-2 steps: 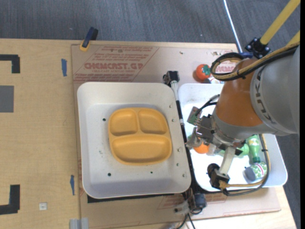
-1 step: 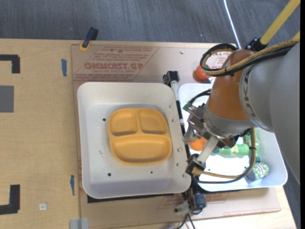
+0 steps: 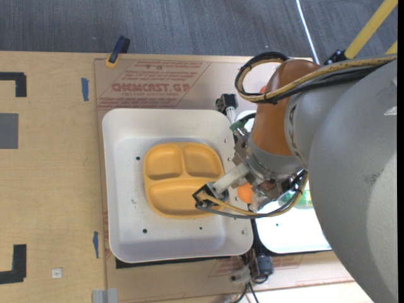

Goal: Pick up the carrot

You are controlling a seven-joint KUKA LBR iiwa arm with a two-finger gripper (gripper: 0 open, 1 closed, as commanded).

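- The carrot shows as a small orange bit at the right rim of the left bin, under the tool.
- It looks light, stiff and smooth; I'd pinch its thick middle.
- Whether the tool is clenched or released, I cannot tell.

The yellow divided plate looks like smooth matt plastic, the white bin under it like smooth, slightly glossy plastic, the worktop like matt brown cardboard, and the arm has a smooth grey shell.
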